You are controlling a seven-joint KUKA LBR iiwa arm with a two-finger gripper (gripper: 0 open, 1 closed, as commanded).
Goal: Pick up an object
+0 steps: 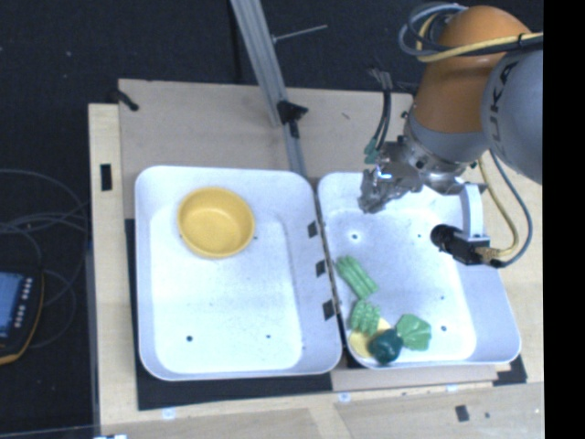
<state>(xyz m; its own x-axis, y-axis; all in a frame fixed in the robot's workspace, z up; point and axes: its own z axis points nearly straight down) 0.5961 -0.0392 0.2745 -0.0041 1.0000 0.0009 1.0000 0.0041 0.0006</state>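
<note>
My gripper hangs over the far left part of the right bin, with nothing visibly held below it. A green ridged object lies against that bin's left wall, well in front of the gripper. At the near edge sits a cluster: a green piece, a light green piece, a dark green round object and a yellow bit. A yellow bowl rests upright in the left bin, at its far side.
A grey metal post slants up from between the two bins at the back. A black cable fitting on the arm hangs over the right bin's right side. A handheld pendant lies off the bench at the left.
</note>
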